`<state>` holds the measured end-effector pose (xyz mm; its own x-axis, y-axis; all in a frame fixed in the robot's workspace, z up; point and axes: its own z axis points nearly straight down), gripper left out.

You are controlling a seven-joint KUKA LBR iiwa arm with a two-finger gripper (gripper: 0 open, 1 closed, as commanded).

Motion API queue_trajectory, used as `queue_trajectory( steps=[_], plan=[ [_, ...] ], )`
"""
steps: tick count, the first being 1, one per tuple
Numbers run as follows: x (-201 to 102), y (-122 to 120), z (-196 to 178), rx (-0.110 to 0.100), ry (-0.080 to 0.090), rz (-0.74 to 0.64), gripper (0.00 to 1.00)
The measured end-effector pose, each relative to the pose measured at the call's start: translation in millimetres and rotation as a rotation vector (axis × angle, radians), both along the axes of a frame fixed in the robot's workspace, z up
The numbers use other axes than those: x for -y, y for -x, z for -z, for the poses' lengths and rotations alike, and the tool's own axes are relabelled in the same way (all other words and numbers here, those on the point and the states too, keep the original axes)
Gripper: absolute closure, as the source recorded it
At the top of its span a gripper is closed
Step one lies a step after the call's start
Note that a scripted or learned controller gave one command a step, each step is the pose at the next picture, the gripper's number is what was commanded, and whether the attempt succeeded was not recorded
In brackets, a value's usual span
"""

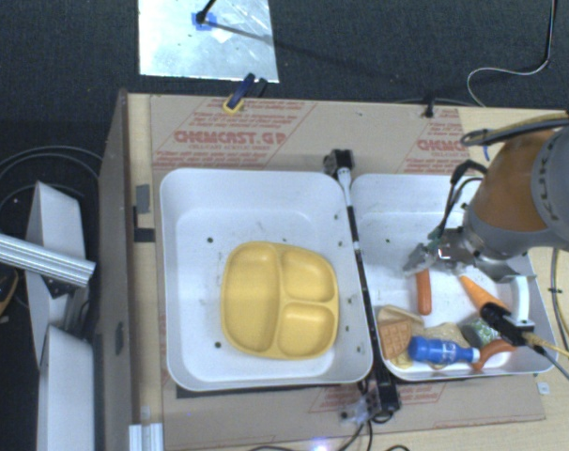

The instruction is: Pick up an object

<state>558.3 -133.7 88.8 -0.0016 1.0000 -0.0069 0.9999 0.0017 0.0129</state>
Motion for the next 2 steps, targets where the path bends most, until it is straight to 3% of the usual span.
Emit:
queue_trajectory(
  steps=[1,2],
  plan=[
    [-2.6,2.1,-6.6,-0.009,-0.006,-0.001,1.0],
    [-102.7,-42.7,-97.5,-0.007,-0.009,-0.005,1.0]
  ],
)
